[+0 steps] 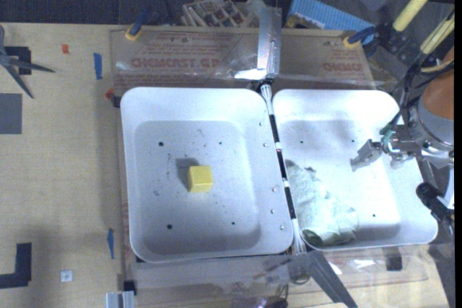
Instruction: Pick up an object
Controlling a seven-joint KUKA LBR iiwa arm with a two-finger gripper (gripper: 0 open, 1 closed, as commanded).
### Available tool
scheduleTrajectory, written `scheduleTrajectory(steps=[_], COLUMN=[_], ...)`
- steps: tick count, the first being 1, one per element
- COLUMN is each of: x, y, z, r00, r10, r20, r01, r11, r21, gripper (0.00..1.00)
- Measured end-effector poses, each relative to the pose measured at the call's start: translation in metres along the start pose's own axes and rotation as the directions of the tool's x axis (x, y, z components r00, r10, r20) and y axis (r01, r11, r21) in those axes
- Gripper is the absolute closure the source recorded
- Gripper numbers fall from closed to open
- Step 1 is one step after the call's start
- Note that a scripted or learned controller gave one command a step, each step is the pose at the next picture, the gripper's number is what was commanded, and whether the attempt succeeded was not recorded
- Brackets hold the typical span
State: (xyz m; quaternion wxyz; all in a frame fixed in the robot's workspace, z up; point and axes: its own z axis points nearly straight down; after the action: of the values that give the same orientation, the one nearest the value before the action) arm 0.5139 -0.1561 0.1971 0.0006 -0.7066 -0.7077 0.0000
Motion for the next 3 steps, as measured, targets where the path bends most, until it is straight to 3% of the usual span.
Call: scheduleTrajectory(steps=[1,2,3], x=[-0.022,-0.014,-0.016], y=[0.053,0.056,0.057], z=[0.088,0.052,0.042], r00=[0.997,0.995,0.995], r10=[0.082,-0.100,-0.096], r20=[0.001,0.003,0.005], r01=[-0.082,0.100,0.096], r11=[0.997,0.995,0.995], r21=[-0.002,-0.005,-0.009], gripper=[0.00,0.00,1.00])
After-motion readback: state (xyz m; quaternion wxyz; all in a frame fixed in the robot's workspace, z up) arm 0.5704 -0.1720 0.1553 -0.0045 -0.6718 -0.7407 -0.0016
